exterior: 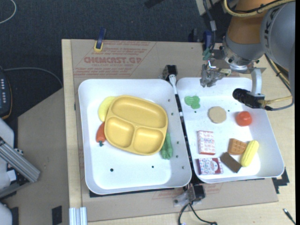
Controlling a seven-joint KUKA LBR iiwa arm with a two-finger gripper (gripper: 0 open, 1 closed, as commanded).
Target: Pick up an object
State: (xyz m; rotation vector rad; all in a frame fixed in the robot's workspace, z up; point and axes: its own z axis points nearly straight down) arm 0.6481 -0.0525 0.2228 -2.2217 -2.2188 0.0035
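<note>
White right bin (274, 149) holds corn (249, 153) (long axis near-upright).

Tray (136, 124) hides banana (105, 107); carrot (101, 134)

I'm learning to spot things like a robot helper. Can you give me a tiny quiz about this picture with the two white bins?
1. True or false: the yellow divided tray lies in the left bin.
2. Which item sits nearest the tool? A) green leafy piece B) toy corn cob C) red tomato
3. Fill in: the round tan cookie lies in the ___ bin.

Key: 1 true; 2 A; 3 right
</note>
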